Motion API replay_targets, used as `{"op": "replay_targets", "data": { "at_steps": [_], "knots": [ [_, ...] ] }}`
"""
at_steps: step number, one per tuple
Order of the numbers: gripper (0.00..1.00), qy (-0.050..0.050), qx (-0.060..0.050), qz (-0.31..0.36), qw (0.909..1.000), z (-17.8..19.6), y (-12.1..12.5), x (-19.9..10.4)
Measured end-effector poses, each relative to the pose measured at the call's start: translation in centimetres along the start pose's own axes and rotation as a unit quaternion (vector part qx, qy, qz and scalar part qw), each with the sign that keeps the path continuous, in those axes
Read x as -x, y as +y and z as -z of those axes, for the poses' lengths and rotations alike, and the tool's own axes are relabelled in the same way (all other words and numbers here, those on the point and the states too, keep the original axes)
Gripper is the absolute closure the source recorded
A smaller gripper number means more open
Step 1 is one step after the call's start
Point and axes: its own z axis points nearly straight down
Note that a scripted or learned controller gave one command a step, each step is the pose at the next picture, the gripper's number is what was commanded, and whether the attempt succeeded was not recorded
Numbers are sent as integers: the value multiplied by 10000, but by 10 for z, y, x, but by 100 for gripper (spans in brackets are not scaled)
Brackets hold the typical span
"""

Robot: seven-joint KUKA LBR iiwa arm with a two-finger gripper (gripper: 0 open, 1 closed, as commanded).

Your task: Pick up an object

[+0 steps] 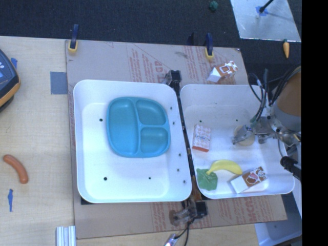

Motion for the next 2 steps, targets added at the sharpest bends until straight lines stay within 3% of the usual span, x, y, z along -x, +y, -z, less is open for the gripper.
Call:
{"op": "replay_targets", "data": {
  "at_steps": [1, 2],
  "knots": [
    [0, 1, 11, 7, 10000, 1, 24, -26],
    [100, -2, 7, 15, 10000, 11, 24, -25]
  ]
}}
